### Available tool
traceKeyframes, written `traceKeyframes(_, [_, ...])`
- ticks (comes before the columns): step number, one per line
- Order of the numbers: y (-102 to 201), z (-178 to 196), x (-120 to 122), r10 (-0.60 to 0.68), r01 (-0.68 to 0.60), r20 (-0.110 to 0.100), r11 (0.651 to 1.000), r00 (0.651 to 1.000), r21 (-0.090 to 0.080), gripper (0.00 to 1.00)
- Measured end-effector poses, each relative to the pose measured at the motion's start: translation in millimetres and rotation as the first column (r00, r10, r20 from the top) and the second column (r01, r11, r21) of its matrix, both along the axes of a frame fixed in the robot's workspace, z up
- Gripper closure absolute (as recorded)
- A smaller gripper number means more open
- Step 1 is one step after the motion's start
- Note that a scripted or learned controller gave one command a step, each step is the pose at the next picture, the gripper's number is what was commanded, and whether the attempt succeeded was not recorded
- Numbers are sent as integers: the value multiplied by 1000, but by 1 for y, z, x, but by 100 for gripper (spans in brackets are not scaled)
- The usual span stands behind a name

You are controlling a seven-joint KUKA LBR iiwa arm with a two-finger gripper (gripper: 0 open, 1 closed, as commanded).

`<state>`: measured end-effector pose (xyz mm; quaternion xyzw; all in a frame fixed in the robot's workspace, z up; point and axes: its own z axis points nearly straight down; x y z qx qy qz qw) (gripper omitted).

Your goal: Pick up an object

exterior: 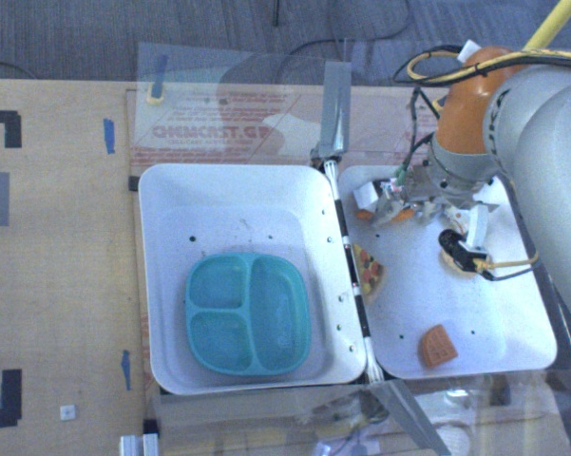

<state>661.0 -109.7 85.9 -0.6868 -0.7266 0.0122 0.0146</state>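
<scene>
My gripper [396, 205] is low in the far left part of the right bin [513, 340], under the orange wrist band. Small orange pieces [364, 214] lie right at it, and a small white object [366, 195] sits just to its left by the bin wall; whether anything is held is hidden. A flat pizza-slice-like toy [370, 270] lies against the bin's left wall, nearer than the gripper. An orange-brown block [438, 347] rests near the front edge of the same bin, well apart from the gripper.
The left bin [171, 207] holds a teal divided plate [249, 313] in its near half. A metal divider [335, 122] runs between the bins at the back. The grey arm covers the right bin's far right side.
</scene>
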Motion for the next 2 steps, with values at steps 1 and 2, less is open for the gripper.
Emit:
traceKeyframes(1, [2, 7, 0, 4, -4, -5, 1000, 1000, -2, 100])
traceKeyframes(2, [0, 0, 1, -126, 126, -5, 992, 992, 6, 100])
